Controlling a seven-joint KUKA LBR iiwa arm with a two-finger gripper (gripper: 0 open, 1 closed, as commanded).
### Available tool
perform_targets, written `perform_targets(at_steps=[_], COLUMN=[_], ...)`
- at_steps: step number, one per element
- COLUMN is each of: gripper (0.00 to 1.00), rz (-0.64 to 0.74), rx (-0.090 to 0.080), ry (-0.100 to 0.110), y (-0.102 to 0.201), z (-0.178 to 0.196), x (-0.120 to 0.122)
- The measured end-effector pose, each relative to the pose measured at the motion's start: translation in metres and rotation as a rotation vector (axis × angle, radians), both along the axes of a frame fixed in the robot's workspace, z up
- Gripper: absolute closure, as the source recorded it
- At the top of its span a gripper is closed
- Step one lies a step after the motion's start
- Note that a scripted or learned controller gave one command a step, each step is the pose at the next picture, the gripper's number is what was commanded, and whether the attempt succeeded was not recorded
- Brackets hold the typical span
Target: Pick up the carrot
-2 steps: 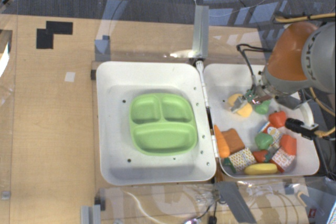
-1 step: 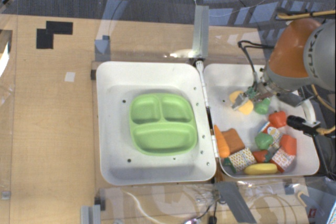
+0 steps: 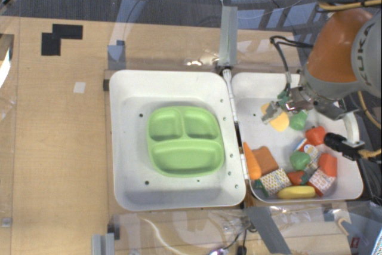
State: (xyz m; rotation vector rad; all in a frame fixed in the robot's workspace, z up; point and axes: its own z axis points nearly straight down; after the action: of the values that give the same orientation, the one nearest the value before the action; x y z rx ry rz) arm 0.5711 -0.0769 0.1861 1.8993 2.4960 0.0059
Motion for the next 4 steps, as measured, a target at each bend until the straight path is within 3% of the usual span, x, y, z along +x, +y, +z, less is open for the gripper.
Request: perform_targets(at_steps=[1,2,3,4], gripper=[1.0,1.0,1.0,1.0], rz=[-0.179,0.27,0.318,0.196], rx=[0.001,-0.002,-0.001,-0.001], ry=[0.002,0.0,0.001,-0.001], y=[0.03,0.004,0.086,0.08], z=[0.0,0.038,0.019,0.001], x=[0.056,0.016,0.075,0.099])
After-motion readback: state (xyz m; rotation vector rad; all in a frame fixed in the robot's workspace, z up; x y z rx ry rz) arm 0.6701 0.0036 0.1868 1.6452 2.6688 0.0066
